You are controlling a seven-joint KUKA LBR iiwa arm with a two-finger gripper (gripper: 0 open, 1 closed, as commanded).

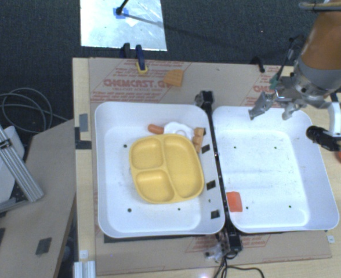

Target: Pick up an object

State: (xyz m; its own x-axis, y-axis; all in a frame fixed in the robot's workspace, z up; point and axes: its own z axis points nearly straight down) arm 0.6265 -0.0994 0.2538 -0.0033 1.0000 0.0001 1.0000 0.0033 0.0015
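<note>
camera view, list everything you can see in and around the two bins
yellow tray: 1, yellow, three compartments, left bin
orange piece: 1, orange, left bin, behind the tray
white item: 1, white, left bin, at the tray's far edge
tan piece: 1, tan, left bin, right of the tray
orange block: 1, orange, right bin, near-left corner
left bin: 1, white
right bin: 1, white
gripper: 1, grey, open, above the right bin's far edge

Dark carpet floor [31, 33] around cardboard-topped bench [228, 74]
</note>
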